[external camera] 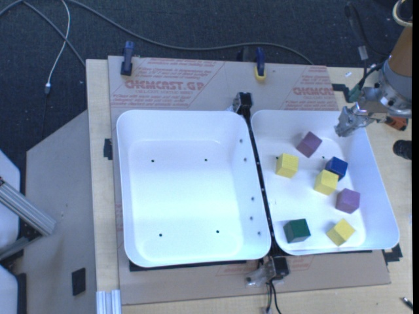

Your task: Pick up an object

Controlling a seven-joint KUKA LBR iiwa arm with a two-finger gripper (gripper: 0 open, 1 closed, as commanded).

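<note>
A wide bench [59,175] of pale board is carrying a brown cardboard sheet [216,84] printed in faded red with what looks like "CHEMCAST GP", the letters lying upside down and only partly legible. On the sheet two shallow white bins of smooth plastic with rounded corners are sitting side by side and touching along their inner rims — the left bin [124,175] and the right bin [386,221]. Blue clamps [127,56] are pinching the sheet's far edge. The grey arm is reaching in from the right, its gripper [347,123] hanging over the far right corner of the right bin; whether its jaws are apart or together cannot be told. Seven small cubes with matte faces are lying loose in the right bin: a purple cube [308,144] nearest the gripper, just below and left of it but apart from it, a yellow cube [286,165] further left, a blue cube [336,167] touching another yellow cube [326,182], a second purple cube [347,200], a dark green cube [296,230] and a third yellow cube [340,231] — nothing is showing between the fingers.
</note>
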